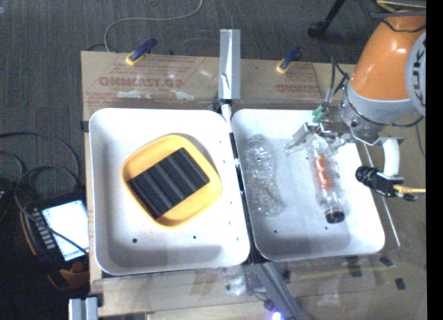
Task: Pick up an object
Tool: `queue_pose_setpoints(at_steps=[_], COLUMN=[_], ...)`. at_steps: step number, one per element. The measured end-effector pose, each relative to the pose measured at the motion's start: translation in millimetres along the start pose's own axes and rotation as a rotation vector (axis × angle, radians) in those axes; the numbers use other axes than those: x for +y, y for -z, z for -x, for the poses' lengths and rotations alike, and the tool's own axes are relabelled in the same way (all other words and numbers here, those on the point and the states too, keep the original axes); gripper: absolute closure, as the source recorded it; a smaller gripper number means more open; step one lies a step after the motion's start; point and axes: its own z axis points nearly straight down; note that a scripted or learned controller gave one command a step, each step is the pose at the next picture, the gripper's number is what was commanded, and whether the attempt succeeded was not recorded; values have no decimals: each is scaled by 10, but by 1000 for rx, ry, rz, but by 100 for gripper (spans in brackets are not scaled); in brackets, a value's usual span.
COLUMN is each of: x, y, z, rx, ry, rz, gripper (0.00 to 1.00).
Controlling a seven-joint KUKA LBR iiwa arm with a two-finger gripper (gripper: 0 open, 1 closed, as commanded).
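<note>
A clear plastic bottle (325, 181) with an orange label and a black cap lies lengthwise in the right bin (360, 239), cap toward the front. My gripper (317, 136) hangs low over the bottle's far end at the back of that bin. It is open, with a metal finger (299, 138) splayed out to the left of the bottle. A crumpled clear bottle (261, 174) lies along the right bin's left side. In the left bin (111, 242) rests a yellow dish-shaped object with a black ribbed top (171, 179).
The arm's orange band and grey wrist (387, 69) loom over the right bin's back right corner. A black cable plug (374, 178) juts by that bin's right wall. A metal rail (229, 62) stands behind the divide between the bins.
</note>
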Motion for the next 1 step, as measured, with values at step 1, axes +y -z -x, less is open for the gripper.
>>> queue_pose_setpoints(at_steps=[1], x=[236], y=[-438], z=[782], rx=[-2], ry=[-60], rz=[0], gripper=[0])
